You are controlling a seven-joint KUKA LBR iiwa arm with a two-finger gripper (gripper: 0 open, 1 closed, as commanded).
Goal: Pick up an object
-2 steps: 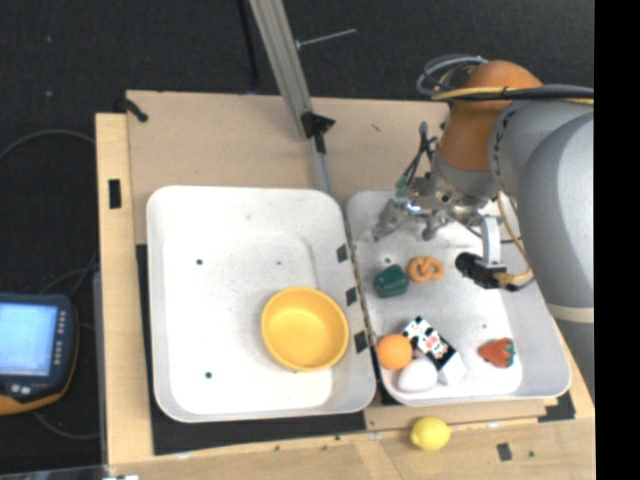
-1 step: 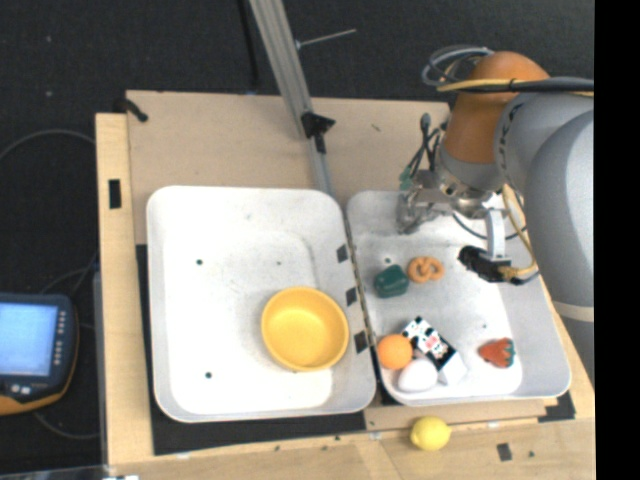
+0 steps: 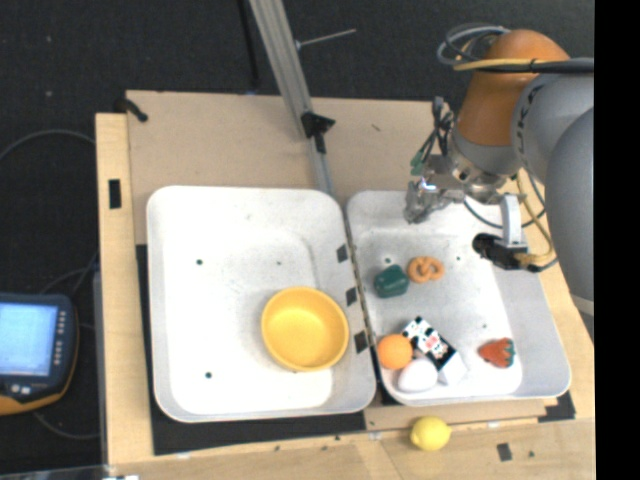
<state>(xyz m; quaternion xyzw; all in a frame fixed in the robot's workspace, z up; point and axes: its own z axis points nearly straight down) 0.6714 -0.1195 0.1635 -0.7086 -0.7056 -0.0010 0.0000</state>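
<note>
Two shallow white bins sit side by side on the bench. The right white bin (image 3: 455, 230) holds the small things to pick from. The gripper (image 3: 420, 204) hangs over the far part of that bin, with nothing seen in it. How the pincer stands, let go or squeezed, I cannot tell from this slanted view.

I think the arm is at the start of a try, at the step of reaching down for something. The closest things are a dark green lumpy toy (image 3: 391, 281) and a small orange pretzel-shaped toy (image 3: 425, 268), which lie just beside each other in the middle of the bin. To get one, the gripper would need to move toward the near side and drop lower.

Near the front edge sit a round orange ball (image 3: 394, 351), a black and white patterned block (image 3: 428, 339), a white egg-shaped lump (image 3: 418, 375) and a red strawberry toy (image 3: 496, 352). The first three are packed close, so grabbing one could bump the others.

The left white bin (image 3: 200, 238) holds a yellow plastic bowl (image 3: 304, 328). A yellow lemon toy (image 3: 430, 433) lies outside on the bench.
</note>
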